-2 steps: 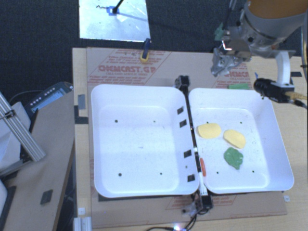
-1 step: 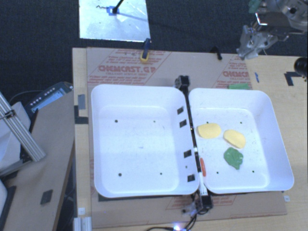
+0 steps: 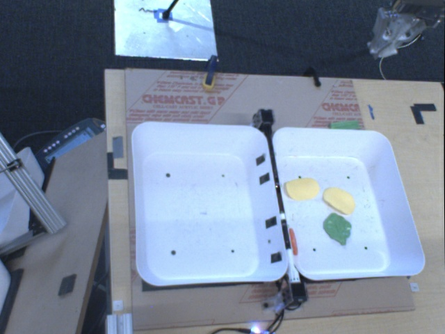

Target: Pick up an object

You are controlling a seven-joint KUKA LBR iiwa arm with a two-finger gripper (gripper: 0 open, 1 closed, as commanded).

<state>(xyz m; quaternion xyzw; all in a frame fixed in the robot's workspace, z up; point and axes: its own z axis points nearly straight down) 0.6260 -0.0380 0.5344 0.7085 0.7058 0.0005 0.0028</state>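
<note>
- Three flat pieces lie in the right bin, toward its left wall: a yellow piece, a second yellow piece just beside it, and a green piece near the second one.
- A small orange object lies by the bin's left wall.
- The left bin adjoins it.
- The gripper hangs beyond the bench's far right corner, well apart from the pieces; whether it is spread or clenched, I cannot tell.

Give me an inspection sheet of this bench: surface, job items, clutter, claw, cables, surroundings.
Surface: brown board bearing two white bins, left bin and right bin, side by side.
Job's things: in the right bin, two yellow pieces, a green piece, a small orange piece by the dividing edge.
Clutter: yellow clip on the board; green scrap behind the right bin.
Claw: claw at top right, high above the bench, away from the bins.
Cables: wires at the front between the bins.
Surroundings: dark carpet, metal sheet.
</note>
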